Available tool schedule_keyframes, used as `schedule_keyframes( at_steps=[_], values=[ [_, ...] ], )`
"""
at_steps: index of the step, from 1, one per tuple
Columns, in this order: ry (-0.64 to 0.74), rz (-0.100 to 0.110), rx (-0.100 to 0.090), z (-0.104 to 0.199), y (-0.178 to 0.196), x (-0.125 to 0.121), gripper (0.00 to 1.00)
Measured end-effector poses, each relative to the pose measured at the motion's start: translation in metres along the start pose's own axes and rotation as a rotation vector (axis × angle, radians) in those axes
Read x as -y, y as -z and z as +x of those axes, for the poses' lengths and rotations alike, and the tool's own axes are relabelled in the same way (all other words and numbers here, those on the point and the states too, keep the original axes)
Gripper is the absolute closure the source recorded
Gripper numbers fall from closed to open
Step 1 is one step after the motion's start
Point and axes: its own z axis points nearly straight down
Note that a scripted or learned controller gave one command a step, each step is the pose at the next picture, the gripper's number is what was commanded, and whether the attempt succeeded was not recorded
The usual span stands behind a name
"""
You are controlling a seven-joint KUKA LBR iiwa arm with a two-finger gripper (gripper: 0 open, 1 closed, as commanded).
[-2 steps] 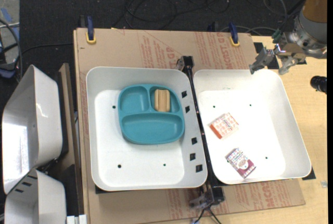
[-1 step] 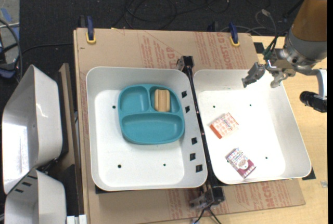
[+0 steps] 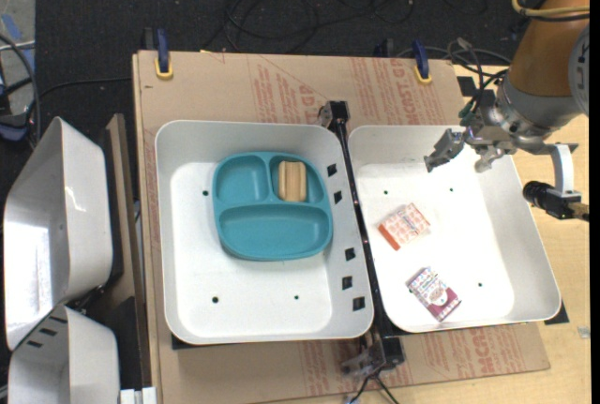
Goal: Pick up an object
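Observation:
Two small packets lie in the right bin (image 3: 525, 233): a red and white one (image 3: 405, 225) near its middle left, and a purple and white one (image 3: 433, 291) closer to the front. My gripper (image 3: 463, 154) hangs over the back of that bin, above and to the right of the red packet, open with nothing between its fingers. In the left bin (image 3: 187, 233) rests a teal divided tray (image 3: 272, 207) with a tan block (image 3: 292, 180) in its upper right compartment.
The grey arm with its orange band (image 3: 553, 37) comes in from the upper right. A black divider (image 3: 352, 224) runs between the bins. Blue clamps (image 3: 163, 55) hold the brown board. White containers (image 3: 56, 215) stand at the left, off the bench.

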Motion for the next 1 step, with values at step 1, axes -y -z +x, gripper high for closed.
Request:
schedule_keyframes(
  at_steps=[1],
  values=[
    [-0.001,0.002,-0.001,0.0001,-0.0644,0.0018,0.0]
  ],
)
